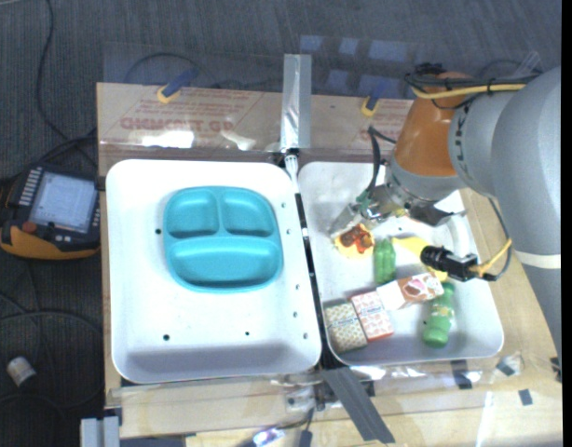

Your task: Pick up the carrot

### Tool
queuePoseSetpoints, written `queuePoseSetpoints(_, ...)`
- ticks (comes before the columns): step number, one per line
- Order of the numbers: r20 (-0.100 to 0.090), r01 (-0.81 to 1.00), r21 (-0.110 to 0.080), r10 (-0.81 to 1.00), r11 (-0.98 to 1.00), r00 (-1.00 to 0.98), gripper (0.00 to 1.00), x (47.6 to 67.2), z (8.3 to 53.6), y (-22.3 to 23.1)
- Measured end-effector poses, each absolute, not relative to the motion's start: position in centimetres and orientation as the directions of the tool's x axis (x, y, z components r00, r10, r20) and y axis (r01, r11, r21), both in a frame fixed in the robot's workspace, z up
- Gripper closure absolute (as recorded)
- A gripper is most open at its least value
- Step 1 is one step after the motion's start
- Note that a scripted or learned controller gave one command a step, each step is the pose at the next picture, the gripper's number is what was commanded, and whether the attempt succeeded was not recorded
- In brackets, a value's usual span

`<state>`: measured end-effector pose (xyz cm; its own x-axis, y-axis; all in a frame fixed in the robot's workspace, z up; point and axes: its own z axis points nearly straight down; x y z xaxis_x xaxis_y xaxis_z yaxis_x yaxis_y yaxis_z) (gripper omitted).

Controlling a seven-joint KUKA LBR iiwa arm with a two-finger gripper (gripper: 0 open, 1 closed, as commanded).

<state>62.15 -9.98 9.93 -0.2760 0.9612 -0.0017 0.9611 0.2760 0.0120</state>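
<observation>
Above the bench, a fixed camera looks down at a slant on two shallow white bins set side by side, while the grey KUKA arm with its orange band reaches in from the right. Largest of the contents is the left bin, which holds a turquoise divided plate lying flat near its middle. Next to it, the right bin carries a crowd of small items beneath the arm. Down at the wrist, the gripper hangs over the upper left part of the right bin, just above and beside an orange-and-yellow piece that appears to be the carrot; how wide its fingers stand cannot be told from this angle, and nothing is seen held between them. Beside the carrot, a green vegetable-like piece lies lengthwise, with a yellow item just to its right, partly under a black part of the arm's cabling. Nearer the front wall, a red-and-white carton lies touching a speckled box. Close by, a small packet with a red picture sits between the cartons and a green bottle lying near the bin's right front corner. Off the bench at left, a handheld pendant with a lit screen rests on the dark carpet.
</observation>
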Motion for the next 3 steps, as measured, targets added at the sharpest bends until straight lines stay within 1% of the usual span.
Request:
queuePoseSetpoints(1, 0.002, 0.961, 0.011, 0.961, 0.277, -0.277, 1.0, 62.1, 10.7, -9.8)
queuePoseSetpoints(2, -0.008, 0.946, 0.015, 0.946, 0.323, -0.323, 1.0, 57.1, 9.2, -10.4)
queuePoseSetpoints(3, -0.007, 0.946, 0.013, 0.946, 0.323, -0.323, 0.0, 57.1, 9.0, -10.3)
